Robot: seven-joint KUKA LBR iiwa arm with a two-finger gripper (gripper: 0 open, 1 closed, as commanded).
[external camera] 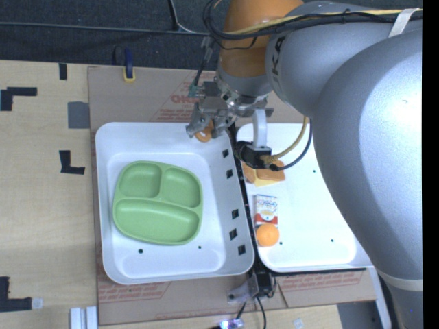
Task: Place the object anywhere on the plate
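So we've got the claw (206,125) hanging over the back rim of the left shallow white plastic bin (110,184), right around that bin's 1 o'clock corner. There's a small round brownish-orange object (202,135) tucked right at its tips, and from where we're looking it seems to sit between the fingers, so we're calling it clenched on that little thing, though the metal bits crowd it and we only see part of it.

Down at about 7 o'clock from the claw, well apart from it, we see the light green three-compartment plastic plate (158,202) lying flat in the left bin, nothing on it.

Over at 4 o'clock from the claw, across the divider between the bins, the right shallow white plastic bin (322,204) holds a few things along its left edge: a yellow-orange block-shaped piece (266,176) near the top, a small white packet with red print (265,208) just below it, and an orange ball-shaped fruit (267,235) touching or just beside the packet's lower end.

The big grey arm with its orange band (254,19) comes in from 3 o'clock and covers most of the right bin's far side. Both bins sit on a brown cardboard sheet (147,94) on the tan surface (41,184).
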